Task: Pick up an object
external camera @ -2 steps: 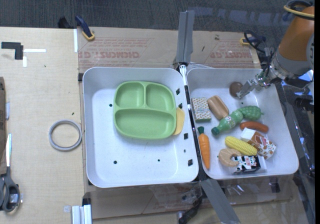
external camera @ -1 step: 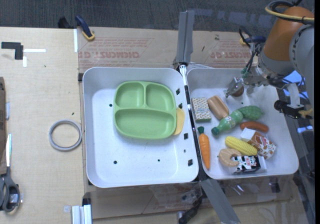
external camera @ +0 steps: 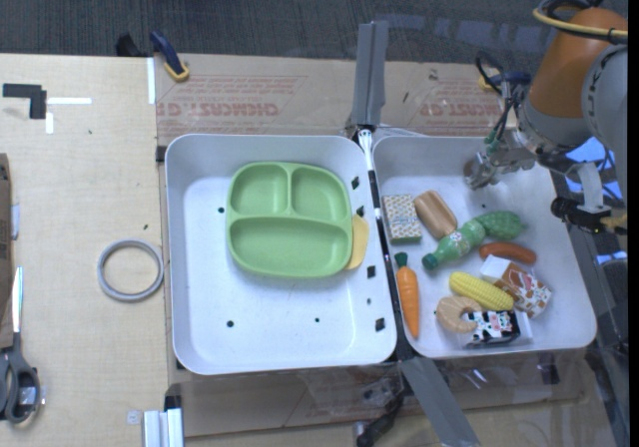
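Hovering over the far part of the right bin: end effector, low above the bin floor, fingers too small and blurred to tell whether apart or together, nothing seen between them. Reaching in from the right, grey arm with orange band above the wrist.

Lying in the right bin, all clear of the end effector: waffle-patterned block near the divider, bread roll just beside it, green bottle slanted toward the middle, leafy green vegetable touching the bottle's upper end, sausage just below that, corn cob nearer the front, carrot along the left wall, pointing toward the front, bagel-like ring at the front, black-and-white carton against it, red patterned packet at the right of the corn.

Resting in the left bin: green divided plate, with a yellow piece tucked at its right edge.

Lying on the table, left of the bins: ring of tape, scissors at the front-left corner.
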### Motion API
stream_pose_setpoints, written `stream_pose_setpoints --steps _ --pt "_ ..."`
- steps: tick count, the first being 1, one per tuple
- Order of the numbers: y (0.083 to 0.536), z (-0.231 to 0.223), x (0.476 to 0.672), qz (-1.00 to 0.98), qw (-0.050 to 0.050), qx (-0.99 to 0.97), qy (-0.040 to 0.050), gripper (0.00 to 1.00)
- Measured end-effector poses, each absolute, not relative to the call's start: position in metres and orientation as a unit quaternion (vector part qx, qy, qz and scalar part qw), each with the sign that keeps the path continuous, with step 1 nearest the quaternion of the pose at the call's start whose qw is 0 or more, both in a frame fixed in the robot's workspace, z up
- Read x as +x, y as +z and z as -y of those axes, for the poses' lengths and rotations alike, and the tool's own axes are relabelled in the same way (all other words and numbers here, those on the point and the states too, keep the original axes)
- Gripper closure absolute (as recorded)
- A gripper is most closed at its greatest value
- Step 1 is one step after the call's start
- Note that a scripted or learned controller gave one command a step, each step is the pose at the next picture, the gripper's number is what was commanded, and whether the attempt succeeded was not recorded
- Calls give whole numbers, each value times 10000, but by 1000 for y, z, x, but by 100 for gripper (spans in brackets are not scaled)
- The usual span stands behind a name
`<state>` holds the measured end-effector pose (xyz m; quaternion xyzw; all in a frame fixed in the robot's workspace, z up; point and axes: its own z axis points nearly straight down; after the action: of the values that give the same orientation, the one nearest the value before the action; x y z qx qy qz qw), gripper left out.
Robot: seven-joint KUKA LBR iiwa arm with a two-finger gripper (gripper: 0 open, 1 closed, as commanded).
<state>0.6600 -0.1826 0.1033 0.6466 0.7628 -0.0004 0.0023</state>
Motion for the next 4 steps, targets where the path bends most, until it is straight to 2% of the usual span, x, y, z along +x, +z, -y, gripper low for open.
stream_pose_setpoints --steps 1,2,3,4 --pt "104 183 660 -7629 29 6465 0 0" --pt "93 188 659 -7569 10 6535 -3 0" --pt "102 188 660 -7576 12 6527 -12 100" --pt "102 188 660 -7578 15 6525 -9 0"
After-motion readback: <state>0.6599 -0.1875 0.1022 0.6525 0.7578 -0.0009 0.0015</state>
